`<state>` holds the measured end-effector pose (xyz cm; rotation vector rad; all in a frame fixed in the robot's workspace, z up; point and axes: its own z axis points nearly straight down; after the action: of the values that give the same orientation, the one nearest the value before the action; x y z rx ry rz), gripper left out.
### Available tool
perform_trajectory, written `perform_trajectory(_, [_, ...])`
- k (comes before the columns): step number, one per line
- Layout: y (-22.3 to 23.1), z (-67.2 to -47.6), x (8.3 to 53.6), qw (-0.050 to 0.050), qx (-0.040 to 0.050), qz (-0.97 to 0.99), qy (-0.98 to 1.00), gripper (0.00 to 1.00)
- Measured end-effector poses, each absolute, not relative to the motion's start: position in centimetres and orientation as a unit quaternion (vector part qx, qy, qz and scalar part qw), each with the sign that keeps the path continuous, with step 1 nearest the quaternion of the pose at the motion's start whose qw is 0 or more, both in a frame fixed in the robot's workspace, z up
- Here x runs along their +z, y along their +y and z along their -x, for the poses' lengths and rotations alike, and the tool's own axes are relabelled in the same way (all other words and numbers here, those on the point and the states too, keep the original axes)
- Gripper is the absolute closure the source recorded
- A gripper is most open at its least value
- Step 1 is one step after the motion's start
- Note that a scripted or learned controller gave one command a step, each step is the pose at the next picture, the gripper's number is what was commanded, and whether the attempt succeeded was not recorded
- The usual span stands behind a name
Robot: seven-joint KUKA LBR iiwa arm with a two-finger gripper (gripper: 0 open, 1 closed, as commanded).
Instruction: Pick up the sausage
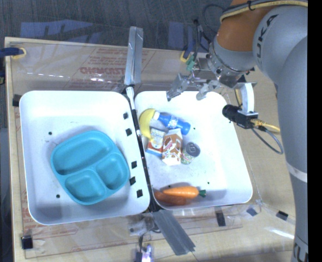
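From above, the bench (68, 64) carries two shallow white bins side by side. The left bin (35, 113) holds a blue divided plate (90, 167) with three compartments, lying toward the near side of the bin. The right bin (232, 162) holds a cluster of items near its left wall: a yellow banana (145, 122) at the far end, a blue and white bottle (172, 122) just beside it, a small white and red carton (171, 147) in front of those, and a small can (190, 150) just to the carton's right. An orange carrot (178, 194) lies along the near wall of the right bin, apart from the cluster. No item can be clearly told as the sausage. The gripper (188, 90) hangs over the far rim of the right bin, its two fingers spread apart with nothing between them, well clear of the items below.
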<state>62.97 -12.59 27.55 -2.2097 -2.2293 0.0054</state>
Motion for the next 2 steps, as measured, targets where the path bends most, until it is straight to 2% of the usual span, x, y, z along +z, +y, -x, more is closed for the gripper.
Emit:
perform_trajectory(1, [-18.2,-64.7,11.1,0.002,0.0022,0.685,-0.729,0.0])
perform_trajectory(2, [-21.0,-65.8,23.1,0.0,0.0,0.675,-0.738,0.0])
